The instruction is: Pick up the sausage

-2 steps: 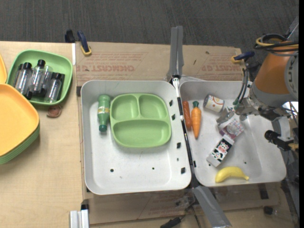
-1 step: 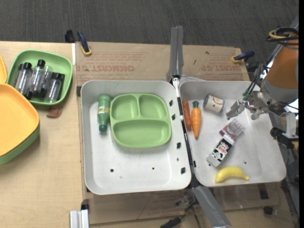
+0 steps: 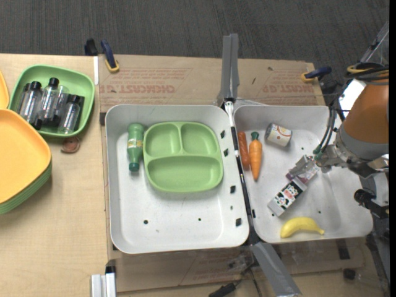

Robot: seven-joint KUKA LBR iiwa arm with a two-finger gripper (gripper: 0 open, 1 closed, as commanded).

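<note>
The sausage (image 3: 243,150) lies in the right bin (image 3: 322,224), hard against that bin's left wall, a reddish-brown length running roughly top to bottom. A carrot (image 3: 254,156) lies just beside it on the right, parallel, touching or nearly touching along its side, green top pointing to the far edge. So the sausage is hemmed in, wall on one flank and carrot on the other.

Farther right in the same bin sits a small can (image 3: 279,135) on its side, near the far wall. A black-and-white carton (image 3: 286,197) lies at a slant near the middle, and a banana (image 3: 301,228) rests near the front edge.

The gripper (image 3: 304,169) reaches in from the right, down low over the upper end of the carton and well apart from the sausage. Whether the jaws are released or clenched I cannot tell (they blur into the carton beneath), and nothing is seen between them.

The left bin (image 3: 173,228) holds a green divided plate (image 3: 183,156) with three compartments, and a green bottle (image 3: 134,146) lying just beside its left rim.

On the worktop (image 3: 74,228) to the left stand a green tray (image 3: 83,91) holding several small dark-capped bottles (image 3: 49,106), and a stack of orange plates (image 3: 21,163).
</note>
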